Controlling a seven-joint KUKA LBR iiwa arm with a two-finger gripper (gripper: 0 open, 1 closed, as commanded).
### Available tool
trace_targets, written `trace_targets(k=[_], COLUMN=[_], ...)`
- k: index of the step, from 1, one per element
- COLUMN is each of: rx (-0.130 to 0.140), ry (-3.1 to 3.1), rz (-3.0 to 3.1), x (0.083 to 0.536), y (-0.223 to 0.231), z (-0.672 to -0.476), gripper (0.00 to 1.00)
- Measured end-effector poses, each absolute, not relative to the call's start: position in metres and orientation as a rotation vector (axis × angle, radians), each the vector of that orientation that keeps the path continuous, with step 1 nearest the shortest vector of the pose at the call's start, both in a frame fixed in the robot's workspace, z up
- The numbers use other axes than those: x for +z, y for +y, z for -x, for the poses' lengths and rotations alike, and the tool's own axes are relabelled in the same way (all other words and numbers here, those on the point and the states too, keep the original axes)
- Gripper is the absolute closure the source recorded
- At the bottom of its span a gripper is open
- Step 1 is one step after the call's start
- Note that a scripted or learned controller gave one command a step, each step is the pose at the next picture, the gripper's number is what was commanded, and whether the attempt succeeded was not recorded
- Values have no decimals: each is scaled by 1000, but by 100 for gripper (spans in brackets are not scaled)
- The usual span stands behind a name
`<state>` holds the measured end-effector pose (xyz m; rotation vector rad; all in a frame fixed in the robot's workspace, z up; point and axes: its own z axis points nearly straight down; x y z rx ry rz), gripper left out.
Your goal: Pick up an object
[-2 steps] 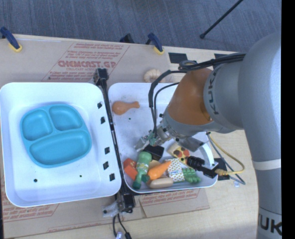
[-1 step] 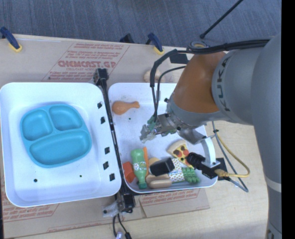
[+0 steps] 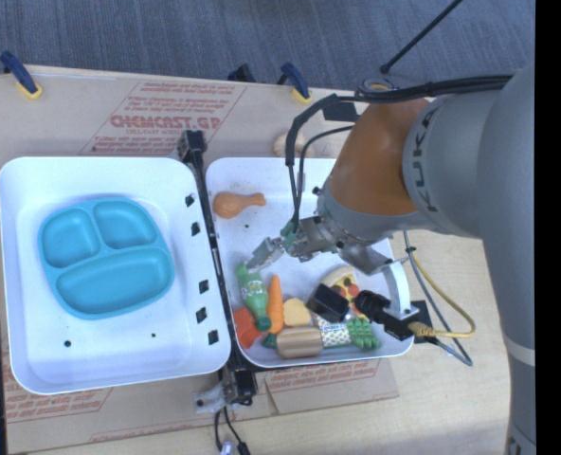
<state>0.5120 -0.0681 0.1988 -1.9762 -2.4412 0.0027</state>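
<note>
Over the right bin [image 3: 262, 166], the gripper [image 3: 262, 253] hangs low at the end of the grey arm, angled toward the bin's left wall; whether it is open or closed cannot be told from this slant. Just below it lies a green toy piece [image 3: 254, 294], with a toy carrot [image 3: 276, 301] touching its right side and a red piece [image 3: 245, 329] beyond it at the corner. These look like the nearest candidates for the pick. They are packed tightly, so a good attempt would probably come straight down on one piece along its narrow width, well clear of the wall, and close only once both sides are bracketed. The carrot, long and slim, seems the easiest to straddle. Further right in the same heap sit a yellow block [image 3: 297, 312], a tan cylinder [image 3: 298, 343] and a spiky green toy [image 3: 362, 335]. A toy drumstick [image 3: 237, 203] lies alone toward the far end, well apart from the pile, and would be a less crowded target. The left bin [image 3: 91, 172] holds a blue divided plate [image 3: 105, 254]. Both bins rest on a printed cardboard sheet [image 3: 157, 119] held by blue clamps [image 3: 20, 74], with grey carpet [image 3: 167, 17] beyond.
</note>
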Motion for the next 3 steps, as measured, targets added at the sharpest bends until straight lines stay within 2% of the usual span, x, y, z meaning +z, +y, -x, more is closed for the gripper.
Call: trace_targets(k=[1, 2, 3], rx=[2, 3, -1], ry=[-2508, -2512, -2580], rz=[1888, 1879, 1793], x=[91, 101, 222], y=[-106, -105, -47], z=[-512, -512, -509], gripper=[0, 100, 100])
